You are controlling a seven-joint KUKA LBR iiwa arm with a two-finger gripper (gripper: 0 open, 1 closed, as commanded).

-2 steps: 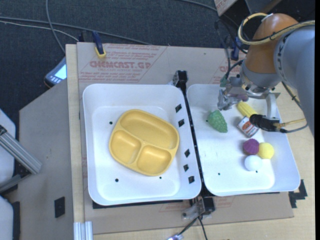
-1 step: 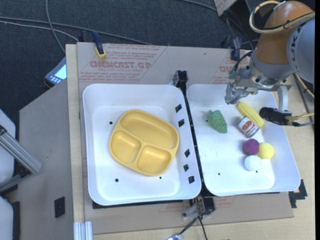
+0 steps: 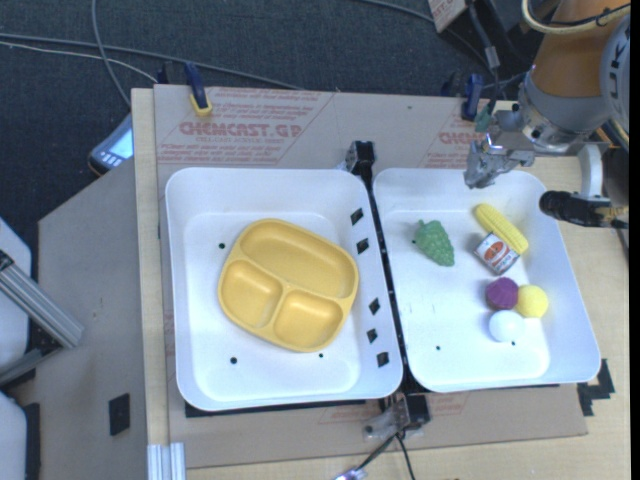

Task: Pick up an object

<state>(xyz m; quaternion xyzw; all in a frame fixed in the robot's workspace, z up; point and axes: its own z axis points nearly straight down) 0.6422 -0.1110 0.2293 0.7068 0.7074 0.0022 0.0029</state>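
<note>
Objects wait in your right bin; the jaws hover over its far edge.
Green piece, yellow banana, small can, purple ball, yellow ball and white ball lie there; yellow tray fills the left bin. You cannot tell the jaws' state.

Dark carpet floor, grey cables trailing across it. Bench topped with brown printed board, blue clamps on its far edge. Pale wood bench at left. Metal rail, possibly a frame, lower left.
</note>
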